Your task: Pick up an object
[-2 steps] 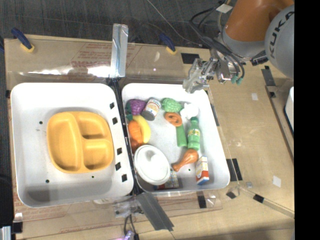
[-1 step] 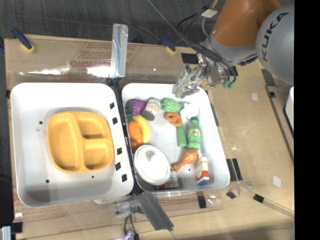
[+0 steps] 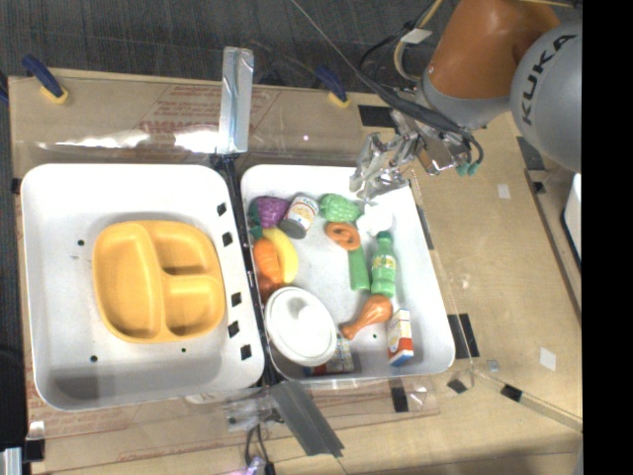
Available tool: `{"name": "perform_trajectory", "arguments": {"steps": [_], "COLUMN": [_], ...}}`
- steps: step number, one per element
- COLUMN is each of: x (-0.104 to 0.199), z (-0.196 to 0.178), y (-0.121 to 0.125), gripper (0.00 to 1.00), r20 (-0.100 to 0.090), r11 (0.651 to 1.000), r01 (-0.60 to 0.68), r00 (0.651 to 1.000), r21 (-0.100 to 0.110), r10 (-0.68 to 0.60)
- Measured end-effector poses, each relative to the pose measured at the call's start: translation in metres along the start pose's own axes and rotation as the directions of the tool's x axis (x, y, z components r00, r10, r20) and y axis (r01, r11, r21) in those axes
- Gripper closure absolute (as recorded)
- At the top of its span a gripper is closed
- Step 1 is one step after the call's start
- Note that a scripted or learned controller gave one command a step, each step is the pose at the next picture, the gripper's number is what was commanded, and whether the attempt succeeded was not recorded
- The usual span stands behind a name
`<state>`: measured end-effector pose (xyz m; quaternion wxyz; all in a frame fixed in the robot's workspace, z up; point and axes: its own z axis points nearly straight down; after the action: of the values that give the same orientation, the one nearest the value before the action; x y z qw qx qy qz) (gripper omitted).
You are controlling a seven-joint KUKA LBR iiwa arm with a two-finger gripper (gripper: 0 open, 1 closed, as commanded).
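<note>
Toys crowd the right bin (image 3: 427,265), and none is in the hand (image 3: 381,174), which hangs over that bin's far right corner; whether it is released or clenched I cannot tell, as the metal parts blur together, but nothing shows in its hold. So the step in hand looks like the approach: the hand is above the pile, a target not yet reached

Nearest below it lies a green toy (image 3: 339,207), just beside an orange ring (image 3: 342,234). Left of those sit a small can (image 3: 301,213) and purple grapes (image 3: 268,210). A green bottle (image 3: 383,263) lies lengthwise near the right wall, with a drumstick (image 3: 366,316) and a small carton (image 3: 400,335) toward the near corner. An orange and yellow fruit pair (image 3: 272,257) rests against the left wall, and a white bowl (image 3: 301,326) fills the near left part

The left bin (image 3: 49,265) bears a yellow tray (image 3: 158,277), well apart from the hand

The next move, as I judge it, calls for a straight descent onto one piece with free sides; the green toy is closest, yet the ring touches or nearly touches it, so the hand could nudge both. The bottle stands more apart and may offer a cleaner hold
</note>
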<state>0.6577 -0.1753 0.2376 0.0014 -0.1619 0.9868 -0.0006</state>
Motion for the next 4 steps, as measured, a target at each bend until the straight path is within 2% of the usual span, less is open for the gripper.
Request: {"name": "perform_trajectory", "arguments": {"steps": [1,2,3,4], "x": [-0.017,-0.026,0.017,0.016], "z": [-0.007,-0.009,-0.033,-0.042], "y": [0.052,0.080,0.172,0.171], "gripper": [1.00,1.00,1.00,1.00], "r20": [-0.002,-0.004,0.007,0.006], "r11": [0.992,0.975,0.965,0.964], "r01": [0.124,0.224,0.264,0.264], "r00": [0.992,0.975,0.964,0.964], "r21": [-0.003,-0.004,0.001,0.002], "r10": [-0.124,-0.224,-0.264,-0.264]}}
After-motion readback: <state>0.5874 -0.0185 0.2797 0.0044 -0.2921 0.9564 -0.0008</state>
